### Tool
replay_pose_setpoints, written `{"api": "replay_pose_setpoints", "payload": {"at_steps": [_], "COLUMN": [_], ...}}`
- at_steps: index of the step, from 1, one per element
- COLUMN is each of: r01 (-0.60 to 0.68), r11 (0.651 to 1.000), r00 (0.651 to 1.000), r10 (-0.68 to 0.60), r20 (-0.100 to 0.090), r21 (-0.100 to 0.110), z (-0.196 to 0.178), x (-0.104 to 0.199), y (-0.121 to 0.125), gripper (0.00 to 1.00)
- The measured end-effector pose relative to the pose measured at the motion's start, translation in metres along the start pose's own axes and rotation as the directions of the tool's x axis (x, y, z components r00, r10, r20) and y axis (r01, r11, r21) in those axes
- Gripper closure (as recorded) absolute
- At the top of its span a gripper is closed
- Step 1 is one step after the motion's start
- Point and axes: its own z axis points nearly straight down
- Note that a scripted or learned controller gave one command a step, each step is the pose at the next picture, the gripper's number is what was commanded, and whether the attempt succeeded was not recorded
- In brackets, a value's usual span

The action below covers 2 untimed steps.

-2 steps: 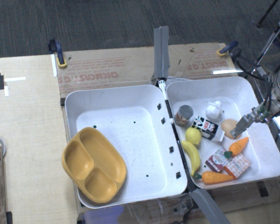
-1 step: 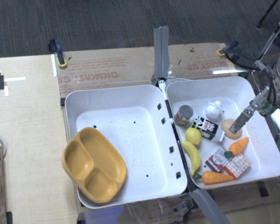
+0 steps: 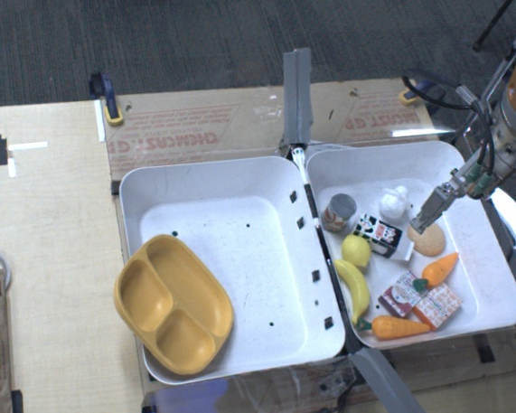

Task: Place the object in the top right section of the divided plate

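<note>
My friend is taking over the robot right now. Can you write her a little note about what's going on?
Gripper: low in the right white bin, by the tan round bun. Whether it is gripping anything is unclear.
Things: the yellow divided plastic plate sits in the left white bin, with nothing in any section. The toy food, including the yellow banana and two orange carrots, is all in the right bin.
Done: nothing placed yet.
Left: pick an object, carry it across, put it in the plate's top right section.
</note>
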Motion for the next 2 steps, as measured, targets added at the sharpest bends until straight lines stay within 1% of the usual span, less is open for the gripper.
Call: {"api": "replay_pose_setpoints", "payload": {"at_steps": [1,2], "r01": [-0.188,-0.482], "r11": [0.982,0.876], "r00": [0.982,0.876], "r10": [0.188,0.482], "r20": [0.000,0.000], "r21": [0.002,0.004], "z": [-0.017,-0.002], "x": [0.018,0.011], "y": [0.010,0.006], "gripper": [0.00,0.00]}}
